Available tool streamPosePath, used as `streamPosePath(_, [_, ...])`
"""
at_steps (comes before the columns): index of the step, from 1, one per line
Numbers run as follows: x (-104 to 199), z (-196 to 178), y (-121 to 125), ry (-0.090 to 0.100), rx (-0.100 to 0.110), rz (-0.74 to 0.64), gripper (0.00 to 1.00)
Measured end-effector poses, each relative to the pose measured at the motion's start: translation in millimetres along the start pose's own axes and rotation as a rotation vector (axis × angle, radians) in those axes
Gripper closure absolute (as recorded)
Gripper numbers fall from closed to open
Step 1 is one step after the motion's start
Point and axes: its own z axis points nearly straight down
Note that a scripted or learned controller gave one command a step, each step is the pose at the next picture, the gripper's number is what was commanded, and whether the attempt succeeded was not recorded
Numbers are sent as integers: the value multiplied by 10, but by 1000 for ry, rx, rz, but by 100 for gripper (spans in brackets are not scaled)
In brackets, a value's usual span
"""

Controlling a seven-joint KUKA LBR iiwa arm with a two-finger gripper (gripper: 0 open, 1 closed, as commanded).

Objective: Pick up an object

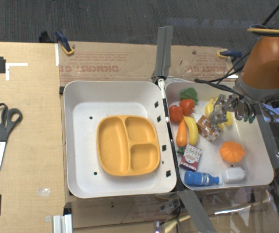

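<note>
The right bin (263,152) holds several toy foods. Among them are a red tomato (175,113), a red pepper with a green top (188,101), an orange carrot (182,133), a banana (192,129), a small carton (191,158), a blue bottle (202,179), a white piece (235,174) and an orange (232,151). My gripper (220,114) hangs low in the bin's upper middle. It is right above a brown-red packet (208,129) and beside a yellow fruit (210,108). Nothing is lifted off the bin floor.
The left bin (81,130) holds a yellow divided plate (128,144). Scissors (3,125) lie on the bench at far left. A grey divider bar (163,52) stands behind the bins. The arm's orange band (268,64) is over the right bin's far corner.
</note>
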Motion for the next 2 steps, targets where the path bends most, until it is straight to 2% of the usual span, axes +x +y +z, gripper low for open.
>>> streamPosePath(1, [-178,-1064,-584,26,-2,-103,100])
streamPosePath(2, [-175,-1057,-581,27,-3,-103,0])
